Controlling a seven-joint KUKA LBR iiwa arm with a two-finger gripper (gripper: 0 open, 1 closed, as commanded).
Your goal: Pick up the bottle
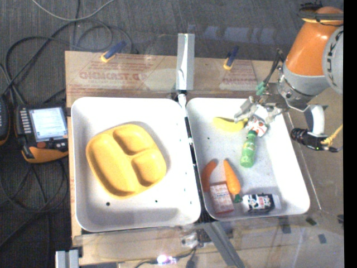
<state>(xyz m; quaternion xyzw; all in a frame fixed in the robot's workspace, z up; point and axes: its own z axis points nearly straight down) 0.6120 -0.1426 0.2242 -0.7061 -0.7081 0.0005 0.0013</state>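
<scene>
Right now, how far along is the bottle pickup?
Done: the gripper has reached the right bin and sits at the cap end of the green bottle. In hand: nothing clearly; the bottle lies on the bin floor beside the banana. Left: a firm grasp, then the lift.

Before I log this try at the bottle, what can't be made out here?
- Whether the claw touches the green bottle: the claw covers the bottle's cap end.
- The banana: its right end is hidden under the claw.
- The label print on the red packet and the small black-and-white carton: too small to read.
</scene>
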